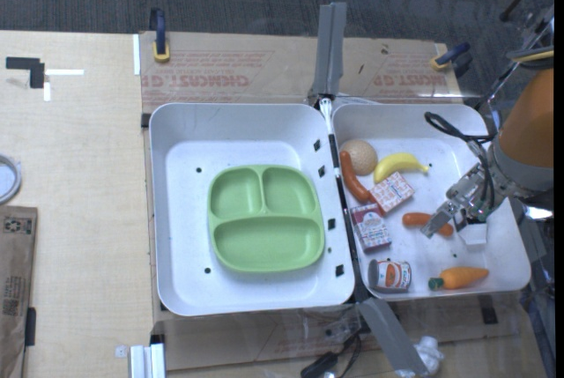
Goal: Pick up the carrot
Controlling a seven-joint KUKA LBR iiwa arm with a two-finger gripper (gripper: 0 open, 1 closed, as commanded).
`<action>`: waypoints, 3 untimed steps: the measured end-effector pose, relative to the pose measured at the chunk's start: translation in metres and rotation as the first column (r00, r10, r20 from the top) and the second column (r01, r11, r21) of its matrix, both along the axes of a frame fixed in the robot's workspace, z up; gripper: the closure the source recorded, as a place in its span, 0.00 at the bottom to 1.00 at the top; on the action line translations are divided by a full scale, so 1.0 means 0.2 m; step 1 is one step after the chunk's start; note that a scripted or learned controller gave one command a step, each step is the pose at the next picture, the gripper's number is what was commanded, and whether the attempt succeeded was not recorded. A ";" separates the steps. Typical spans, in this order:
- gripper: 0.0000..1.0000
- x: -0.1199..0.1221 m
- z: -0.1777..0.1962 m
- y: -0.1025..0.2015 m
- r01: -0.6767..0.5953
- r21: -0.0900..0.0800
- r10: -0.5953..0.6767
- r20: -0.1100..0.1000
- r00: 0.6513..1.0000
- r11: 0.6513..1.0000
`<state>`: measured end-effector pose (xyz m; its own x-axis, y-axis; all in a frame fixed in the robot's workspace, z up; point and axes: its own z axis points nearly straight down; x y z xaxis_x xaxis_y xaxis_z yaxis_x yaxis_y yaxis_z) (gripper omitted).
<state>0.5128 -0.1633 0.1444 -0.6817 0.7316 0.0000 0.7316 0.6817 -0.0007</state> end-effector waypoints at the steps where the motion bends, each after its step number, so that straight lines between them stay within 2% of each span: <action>1: 0.00 0.10 -0.18 -0.17 -0.083 0.005 0.083 0.017 0.996 0.997; 2: 0.00 -0.18 -0.27 -0.08 -0.089 0.001 0.089 0.000 0.996 0.996; 3: 0.00 -0.13 -0.26 -0.16 0.316 0.033 -0.316 -0.007 0.949 0.948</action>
<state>0.4872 -0.1959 0.0926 -0.4158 0.9090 0.0289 0.9095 0.4155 0.0161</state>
